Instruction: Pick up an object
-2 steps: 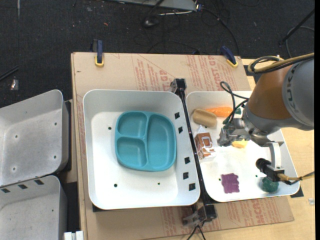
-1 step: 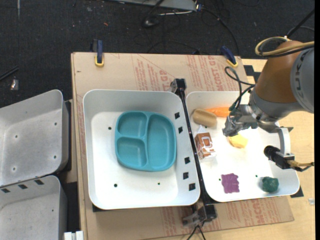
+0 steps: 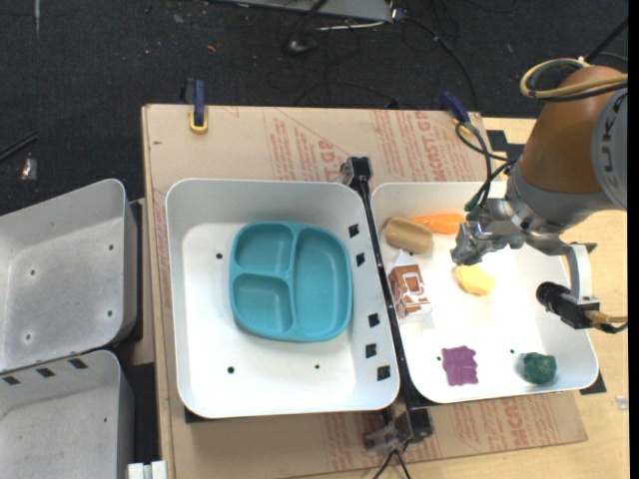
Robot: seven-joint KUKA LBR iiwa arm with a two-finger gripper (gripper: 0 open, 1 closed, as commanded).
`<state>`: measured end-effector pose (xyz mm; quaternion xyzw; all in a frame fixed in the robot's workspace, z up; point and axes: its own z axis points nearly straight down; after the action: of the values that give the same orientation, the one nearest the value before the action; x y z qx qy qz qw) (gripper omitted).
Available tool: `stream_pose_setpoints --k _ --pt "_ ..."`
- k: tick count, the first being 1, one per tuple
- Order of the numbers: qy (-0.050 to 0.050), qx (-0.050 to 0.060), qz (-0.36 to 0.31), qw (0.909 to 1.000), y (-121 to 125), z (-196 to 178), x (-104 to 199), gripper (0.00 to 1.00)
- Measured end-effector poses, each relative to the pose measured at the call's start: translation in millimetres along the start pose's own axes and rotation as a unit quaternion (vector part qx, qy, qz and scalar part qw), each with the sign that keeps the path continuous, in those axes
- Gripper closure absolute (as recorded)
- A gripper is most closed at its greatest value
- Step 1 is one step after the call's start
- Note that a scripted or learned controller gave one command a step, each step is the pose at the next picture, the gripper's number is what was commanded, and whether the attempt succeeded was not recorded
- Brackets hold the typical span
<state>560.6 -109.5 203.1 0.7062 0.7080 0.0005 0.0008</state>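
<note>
The yellow object is lying in the right bin, just under the pincer, whose opening I cannot tell and which is not visibly gripping anything. A tan roll and orange piece are crowding the far edge, a brown-and-white box is hugging the dividing wall, and a purple patch and green ball are sitting near the front rim, leaving bare floor mid-bin. The left bin is holding a teal divided tray with open margin around it.

A teal divided tray lies in the left white bin, both bins rest on a brown cardboard sheet, and black cables trail across the dark floor beyond.
</note>
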Motion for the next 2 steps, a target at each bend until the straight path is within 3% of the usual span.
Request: stream_pose_setpoints --k 2 --pt "0.001 0.002 -0.003 1.0 -35.3 -9.5 104.3 1.0"
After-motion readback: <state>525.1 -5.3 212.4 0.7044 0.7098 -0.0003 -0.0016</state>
